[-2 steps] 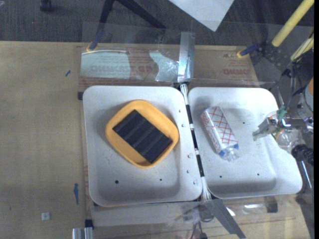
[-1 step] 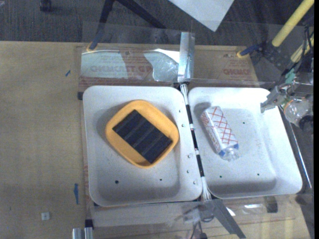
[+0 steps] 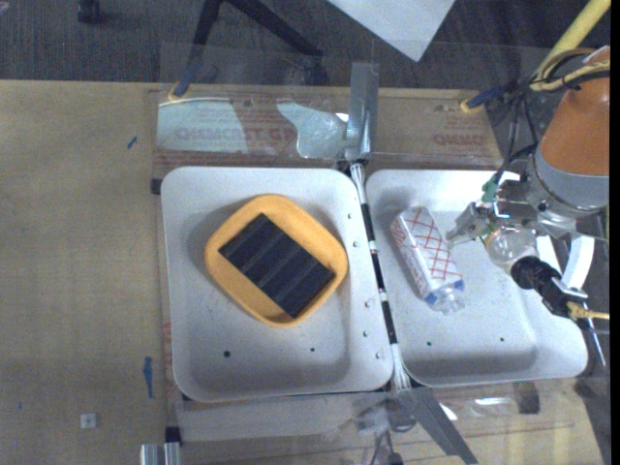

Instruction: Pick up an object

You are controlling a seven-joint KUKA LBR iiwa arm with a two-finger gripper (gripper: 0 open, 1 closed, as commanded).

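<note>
A small plastic bottle (image 3: pixel 424 257) with a red-and-white checked label lies on its side in the right bin (image 3: pixel 484 347), its cap pointing toward the front. A yellow-orange block with a dark ribbed top (image 3: pixel 276 260) rests in the middle of the left bin (image 3: pixel 194 356). My gripper (image 3: pixel 487 223) hangs over the right bin's back right part, just right of the bottle's upper end and apart from it. The grey wrist and orange band (image 3: pixel 578 134) rise behind it.
A metal divider (image 3: pixel 373 260) runs between the two bins. Cables (image 3: pixel 523 85) and a black fitting (image 3: pixel 542 281) crowd the right side of the right bin. A clear plastic sheet (image 3: pixel 252 129) lies on the bench behind the left bin.
</note>
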